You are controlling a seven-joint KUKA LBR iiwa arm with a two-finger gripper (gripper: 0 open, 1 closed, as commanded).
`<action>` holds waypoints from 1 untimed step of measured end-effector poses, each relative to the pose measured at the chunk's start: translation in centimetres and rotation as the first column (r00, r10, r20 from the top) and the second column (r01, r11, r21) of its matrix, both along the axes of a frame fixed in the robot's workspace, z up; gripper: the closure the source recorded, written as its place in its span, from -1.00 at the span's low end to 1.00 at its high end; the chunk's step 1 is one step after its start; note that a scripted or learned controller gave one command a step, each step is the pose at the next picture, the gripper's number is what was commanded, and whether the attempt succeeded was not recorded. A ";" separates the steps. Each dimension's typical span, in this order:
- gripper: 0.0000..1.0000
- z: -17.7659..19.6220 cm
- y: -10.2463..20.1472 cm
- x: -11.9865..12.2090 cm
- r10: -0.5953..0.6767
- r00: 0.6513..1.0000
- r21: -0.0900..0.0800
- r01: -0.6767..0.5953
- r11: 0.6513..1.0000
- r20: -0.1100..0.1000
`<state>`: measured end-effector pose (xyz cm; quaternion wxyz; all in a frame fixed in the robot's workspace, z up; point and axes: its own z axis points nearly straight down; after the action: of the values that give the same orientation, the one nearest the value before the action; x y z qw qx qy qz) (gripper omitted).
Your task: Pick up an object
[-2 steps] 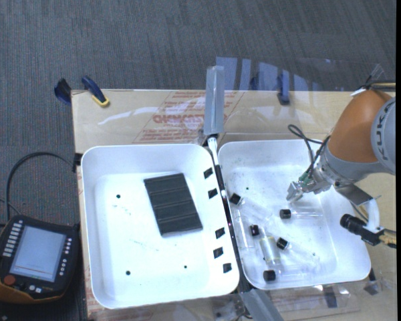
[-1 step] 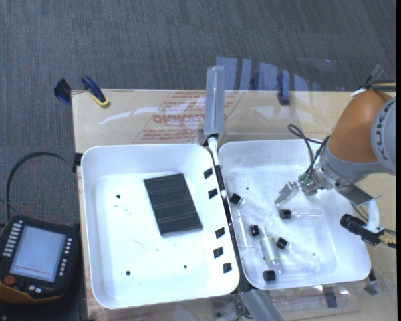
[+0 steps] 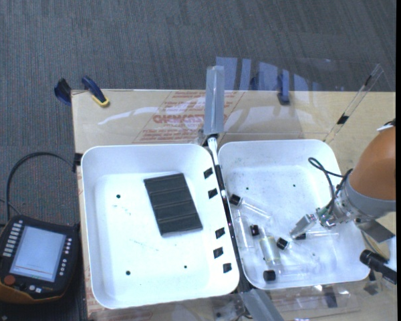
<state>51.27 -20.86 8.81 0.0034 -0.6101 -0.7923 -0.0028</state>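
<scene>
My gripper [image 3: 301,232] hangs low over the right bin [image 3: 281,149], in its right half, on the grey arm [image 3: 377,176] that comes in from the right. Its tip points down and left toward a small clear vial [image 3: 268,247] and a black cap [image 3: 281,244] just beside it. Another clear tube with a black cap [image 3: 236,199] lies near the bin's left wall. Small black pieces lie at mid-bin [image 3: 254,231] and near the front wall [image 3: 269,275]. A dark grey ribbed block [image 3: 173,204] lies flat in the left bin [image 3: 93,179].
A row of black clips [image 3: 217,233] lines the wall between the two bins. A black cable [image 3: 324,169] loops over the right bin toward the wrist. A teach pendant [image 3: 33,253] sits off the bench at the lower left. Blue clamps [image 3: 93,91] hold the bench's back edge.
</scene>
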 end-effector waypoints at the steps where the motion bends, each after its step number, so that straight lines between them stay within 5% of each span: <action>1: -1.00 0.2 1.9 4.9 0.093 0.996 -0.007 -0.092 0.996 0.002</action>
<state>56.16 -18.96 8.99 0.0007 -0.5727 -0.8197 -0.0006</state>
